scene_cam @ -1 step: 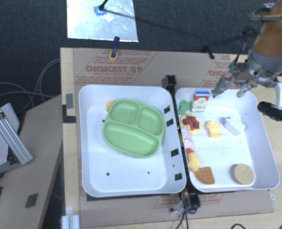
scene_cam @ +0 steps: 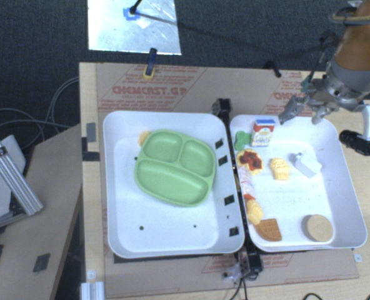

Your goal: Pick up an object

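The right bin (scene_cam: pixel 341 167) holds several small things: a red, white and blue carton (scene_cam: pixel 263 132), a green piece (scene_cam: pixel 242 140), a dark red piece (scene_cam: pixel 250 160), a yellow block (scene_cam: pixel 279 169), a pale grey block (scene_cam: pixel 307 165), a yellow lump (scene_cam: pixel 254 212), a brown slice (scene_cam: pixel 269 229) and a round tan disc (scene_cam: pixel 318 227). My gripper (scene_cam: pixel 302 112) hangs over that bin's far edge, up and to the right of the carton. It is open, with nothing between its fingers.
The left bin (scene_cam: pixel 119 205) carries a green divided plate (scene_cam: pixel 174 166), with an orange piece (scene_cam: pixel 144 136) peeking out behind it. A black divider (scene_cam: pixel 232 167) runs between the bins. A foil sheet (scene_cam: pixel 134 17) lies beyond the bench.
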Motion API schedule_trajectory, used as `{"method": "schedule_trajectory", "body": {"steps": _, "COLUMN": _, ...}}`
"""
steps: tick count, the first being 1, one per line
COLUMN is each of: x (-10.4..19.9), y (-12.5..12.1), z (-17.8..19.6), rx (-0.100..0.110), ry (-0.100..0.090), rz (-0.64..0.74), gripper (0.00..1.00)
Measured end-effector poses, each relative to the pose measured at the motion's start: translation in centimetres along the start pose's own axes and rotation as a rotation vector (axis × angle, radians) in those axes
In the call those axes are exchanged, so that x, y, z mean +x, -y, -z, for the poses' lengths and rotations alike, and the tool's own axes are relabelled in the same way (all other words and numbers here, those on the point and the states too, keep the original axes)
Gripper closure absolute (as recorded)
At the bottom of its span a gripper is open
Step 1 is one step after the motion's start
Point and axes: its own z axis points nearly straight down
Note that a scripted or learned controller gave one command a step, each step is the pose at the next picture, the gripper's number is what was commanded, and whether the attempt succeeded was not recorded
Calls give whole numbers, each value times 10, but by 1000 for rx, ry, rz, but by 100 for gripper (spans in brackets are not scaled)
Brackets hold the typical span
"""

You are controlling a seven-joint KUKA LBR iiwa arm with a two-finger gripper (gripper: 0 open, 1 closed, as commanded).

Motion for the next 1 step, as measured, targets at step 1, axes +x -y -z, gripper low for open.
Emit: {"method": "schedule_trajectory", "body": {"steps": 1, "x": 11, "y": 0, "z": -52, "rx": 3, "ry": -1, "rz": 3, "gripper": 0}}
